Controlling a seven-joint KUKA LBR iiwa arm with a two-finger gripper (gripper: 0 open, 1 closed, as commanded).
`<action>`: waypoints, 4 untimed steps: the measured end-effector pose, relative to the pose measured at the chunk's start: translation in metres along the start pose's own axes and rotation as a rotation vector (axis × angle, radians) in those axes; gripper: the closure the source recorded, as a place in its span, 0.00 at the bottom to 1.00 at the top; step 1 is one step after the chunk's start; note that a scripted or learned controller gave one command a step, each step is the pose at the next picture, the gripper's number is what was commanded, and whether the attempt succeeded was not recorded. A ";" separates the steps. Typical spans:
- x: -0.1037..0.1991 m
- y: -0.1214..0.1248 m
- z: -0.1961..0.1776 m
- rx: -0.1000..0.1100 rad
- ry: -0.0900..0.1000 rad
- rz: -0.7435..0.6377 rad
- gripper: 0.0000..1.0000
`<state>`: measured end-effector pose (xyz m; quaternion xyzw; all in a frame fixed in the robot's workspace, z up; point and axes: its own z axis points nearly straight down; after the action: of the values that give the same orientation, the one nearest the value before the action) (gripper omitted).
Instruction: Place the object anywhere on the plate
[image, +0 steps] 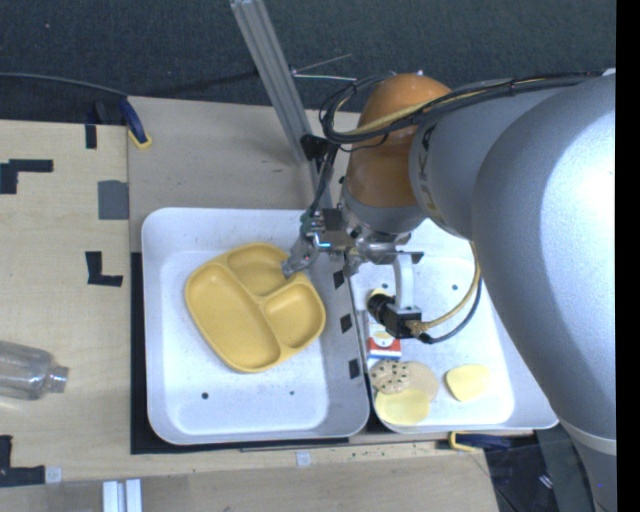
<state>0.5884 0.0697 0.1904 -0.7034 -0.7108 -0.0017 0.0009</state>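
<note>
1. KUKA arm (540, 200), grey, orange band. Enters from the right and reaches across the right bin.
2. Left bin (165, 300), white, shallow. Holds the plate.
3. Right bin (445, 275), white. Small items are grouped at its near end.
4. Plate (250, 320), yellow, three compartments, lying flat near the left bin's middle.
5. Bottle (25, 370), clear plastic, on its side on the bench, well apart from both bins.
6. Gripper (300, 258), poised over the plate's far right rim. Its opening cannot be told, and no held object can be made out.
7. Wedge (467, 382), yellow, right bin.
8. Disc (405, 406), pale yellow, touching the biscuit.
9. Biscuit (389, 376), round, speckled.
10. Packet (385, 347), red and white, just beside the biscuit.

Task object: probably one of items 7–10, but which is unclear. All are too small to show heading or long axis.

Handling note: if something is being carried, release it lower and further toward a compartment centre, because a drop at the rim risks it rolling off.
</note>
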 end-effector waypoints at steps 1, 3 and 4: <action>0.017 -0.041 0.002 0.006 -0.004 0.007 0.00; -0.037 0.062 -0.008 0.003 -0.006 0.008 1.00; -0.006 -0.012 0.003 0.009 -0.003 0.008 1.00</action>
<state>0.5761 0.0640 0.1874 -0.7060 -0.7082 0.0027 0.0028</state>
